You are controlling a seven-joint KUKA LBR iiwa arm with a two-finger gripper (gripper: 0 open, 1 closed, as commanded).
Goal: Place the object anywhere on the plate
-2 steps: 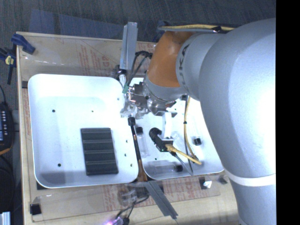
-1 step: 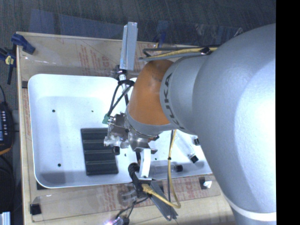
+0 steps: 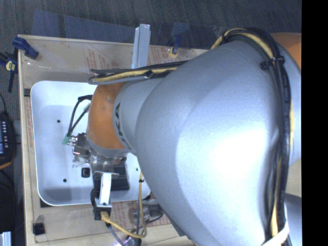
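My grey arm with its orange band (image 3: 102, 117) reaches in from the right and covers most of the view. It hangs low over the left white bin (image 3: 46, 137). The gripper (image 3: 83, 160) sits under the wrist, near the middle of that bin and close to its floor. Its metal body and a green-tipped cable fitting (image 3: 69, 140) hide whatever lies directly below. A small dark and white piece (image 3: 85, 172) shows at the gripper's lower edge; I cannot tell whether it is an object or part of the hand.
The bin floor has two small dark dots (image 3: 58, 121) left of the gripper. A metal post (image 3: 142, 45) stands behind the bin. Blue clamps (image 3: 23, 46) grip the wooden bench's far edge. A black device (image 3: 4, 137) lies off the bench's left side.
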